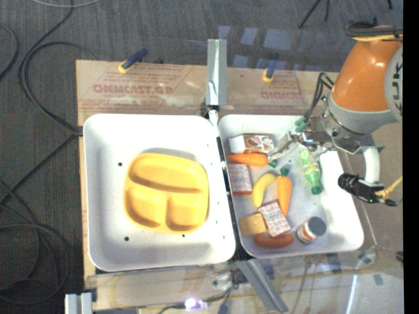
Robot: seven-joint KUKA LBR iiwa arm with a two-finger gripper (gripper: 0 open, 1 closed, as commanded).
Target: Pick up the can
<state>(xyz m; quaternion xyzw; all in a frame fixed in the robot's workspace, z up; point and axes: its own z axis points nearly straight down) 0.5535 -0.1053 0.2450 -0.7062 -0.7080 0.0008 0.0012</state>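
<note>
Claw (pixel 292 142) low over the right bin (pixel 350 237), near its far edge; finger state cannot be told. Green bottle (pixel 312 172) just right of it and nearer the camera. Carrot (pixel 247 159) just left. Banana (pixel 263 187) and second carrot (pixel 284 195) nearer still. Can (pixel 311 229) well apart, lying at the bin's near right corner, untouched. Yellow tray (pixel 167 191) far left, in the left bin (pixel 105 136).

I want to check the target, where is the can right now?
The can lies in the right bin, near its front right corner, just right of the red sausage and below the green bottle.
</note>
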